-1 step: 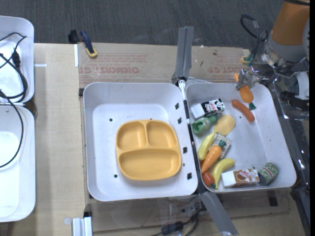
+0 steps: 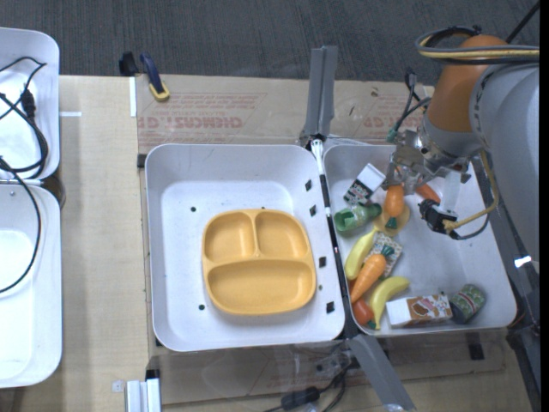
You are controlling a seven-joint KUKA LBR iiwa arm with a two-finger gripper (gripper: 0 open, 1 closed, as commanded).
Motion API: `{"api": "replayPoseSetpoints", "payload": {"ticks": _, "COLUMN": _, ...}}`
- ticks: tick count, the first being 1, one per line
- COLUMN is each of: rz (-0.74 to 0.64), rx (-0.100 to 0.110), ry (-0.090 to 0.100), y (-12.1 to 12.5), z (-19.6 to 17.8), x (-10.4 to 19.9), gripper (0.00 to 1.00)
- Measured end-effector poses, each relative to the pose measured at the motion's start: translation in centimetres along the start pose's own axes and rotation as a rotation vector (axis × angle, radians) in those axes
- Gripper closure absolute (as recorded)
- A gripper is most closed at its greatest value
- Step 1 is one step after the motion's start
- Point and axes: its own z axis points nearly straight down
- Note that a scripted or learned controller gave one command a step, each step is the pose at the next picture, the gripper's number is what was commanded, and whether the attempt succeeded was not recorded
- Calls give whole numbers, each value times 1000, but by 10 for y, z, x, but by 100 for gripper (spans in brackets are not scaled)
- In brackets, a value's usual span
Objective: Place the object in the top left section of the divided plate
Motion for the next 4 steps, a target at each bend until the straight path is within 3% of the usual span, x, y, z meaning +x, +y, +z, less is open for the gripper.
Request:
{"api": "replayPoseSetpoints", "payload": {"ticks": 1, "rz": 111, "rx": 3, "ry": 0, "y": -18, "z": -82, "x": 88, "gripper": 100}}
{"api": "replayPoseSetpoints", "payload": {"ticks": 2, "rz": 80, "rx": 6, "ry": -1, "y": -130, "z": -82, "x": 171, "gripper": 100}}
{"api": "replayPoseSetpoints", "payload": {"ticks": 3, "rz": -90, "rx": 3, "ry": -1, "y": -145, "z": -107, "x": 230, "gripper": 100}}
{"api": "replayPoseSetpoints", "payload": {"ticks": 4, "rz": 120, "rx": 4, "ry": -2, "y": -108, "z": -13, "x": 299, "gripper": 100}}
